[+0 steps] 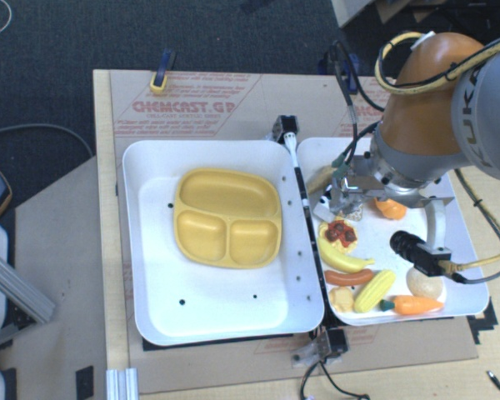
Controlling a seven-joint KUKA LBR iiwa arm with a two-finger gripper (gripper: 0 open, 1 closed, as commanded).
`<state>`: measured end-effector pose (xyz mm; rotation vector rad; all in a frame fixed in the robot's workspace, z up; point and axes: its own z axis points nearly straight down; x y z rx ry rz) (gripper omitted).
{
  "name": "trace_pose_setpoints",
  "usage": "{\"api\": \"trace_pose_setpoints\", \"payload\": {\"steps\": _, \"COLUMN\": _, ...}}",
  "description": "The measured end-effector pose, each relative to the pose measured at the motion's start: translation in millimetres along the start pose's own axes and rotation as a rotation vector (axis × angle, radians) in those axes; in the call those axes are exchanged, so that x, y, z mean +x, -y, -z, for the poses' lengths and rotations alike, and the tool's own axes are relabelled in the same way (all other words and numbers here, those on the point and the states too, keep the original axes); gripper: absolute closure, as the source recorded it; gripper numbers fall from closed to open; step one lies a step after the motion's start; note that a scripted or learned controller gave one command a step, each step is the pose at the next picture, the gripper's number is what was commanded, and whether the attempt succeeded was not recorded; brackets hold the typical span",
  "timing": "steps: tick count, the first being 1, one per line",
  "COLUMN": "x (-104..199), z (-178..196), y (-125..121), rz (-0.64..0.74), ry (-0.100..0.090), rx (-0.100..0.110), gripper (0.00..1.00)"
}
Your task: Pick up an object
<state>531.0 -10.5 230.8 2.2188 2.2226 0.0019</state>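
Toy food lies along the near edge of the right bin (475, 294): an orange carrot (417, 305) at the near right corner, a yellow corn cob (373, 291) just left of it, a red sausage (347, 278) touching the corn, and a pale round item (424, 284) beside the carrot. Farther in, a banana (342, 257) lies near the bin's left edge, with a dark red item (342, 232) resting on it. An orange piece (391, 208) lies toward the bin's middle. The gripper (347, 197) hangs over the far left part of this bin, just beyond the dark red item and beside the orange piece; whether its jaws are open or closed cannot be determined. A yellow divided plate (227, 217) occupies the left bin (150, 223).
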Motion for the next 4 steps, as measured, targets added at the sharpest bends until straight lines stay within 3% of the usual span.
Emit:
{"api": "trace_pose_setpoints", "payload": {"steps": 2, "x": 112, "z": -4, "y": 9, "rz": 0.000, "ry": 0.000, "rx": 0.001, "gripper": 1.00}}
{"api": "trace_pose_setpoints", "payload": {"steps": 4, "x": 98, "z": -16, "y": 9, "rz": -0.003, "ry": 0.001, "rx": 0.005, "gripper": 1.00}}
